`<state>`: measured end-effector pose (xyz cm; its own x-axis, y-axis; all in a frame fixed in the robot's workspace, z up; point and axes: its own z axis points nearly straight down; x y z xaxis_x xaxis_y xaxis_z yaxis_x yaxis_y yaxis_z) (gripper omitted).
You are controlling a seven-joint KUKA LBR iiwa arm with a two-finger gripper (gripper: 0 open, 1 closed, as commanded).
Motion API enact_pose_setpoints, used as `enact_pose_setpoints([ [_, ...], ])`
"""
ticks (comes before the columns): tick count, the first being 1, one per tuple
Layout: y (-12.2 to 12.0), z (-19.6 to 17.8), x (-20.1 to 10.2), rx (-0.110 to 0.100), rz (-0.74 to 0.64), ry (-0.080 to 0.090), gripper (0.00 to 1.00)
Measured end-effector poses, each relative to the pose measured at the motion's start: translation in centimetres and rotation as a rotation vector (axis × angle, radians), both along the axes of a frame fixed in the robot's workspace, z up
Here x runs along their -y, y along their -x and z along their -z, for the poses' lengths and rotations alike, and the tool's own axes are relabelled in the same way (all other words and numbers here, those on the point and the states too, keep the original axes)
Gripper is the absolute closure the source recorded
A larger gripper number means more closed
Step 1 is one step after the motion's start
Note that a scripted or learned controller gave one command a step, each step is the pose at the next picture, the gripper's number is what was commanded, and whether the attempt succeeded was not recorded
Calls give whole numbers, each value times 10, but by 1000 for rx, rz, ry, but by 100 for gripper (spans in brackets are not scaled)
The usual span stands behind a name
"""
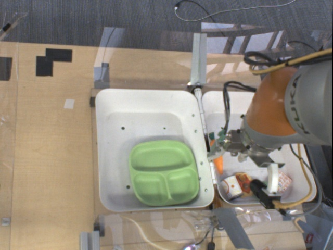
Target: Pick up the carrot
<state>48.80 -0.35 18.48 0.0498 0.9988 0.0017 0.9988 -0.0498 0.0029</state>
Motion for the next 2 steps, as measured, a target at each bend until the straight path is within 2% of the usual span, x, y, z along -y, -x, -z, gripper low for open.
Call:
enact_pose_setpoints([
  [1, -2, -11, -1, 4, -5, -1, 100],
  [2, -2, -11, -1, 4, -5, -1, 0],
])
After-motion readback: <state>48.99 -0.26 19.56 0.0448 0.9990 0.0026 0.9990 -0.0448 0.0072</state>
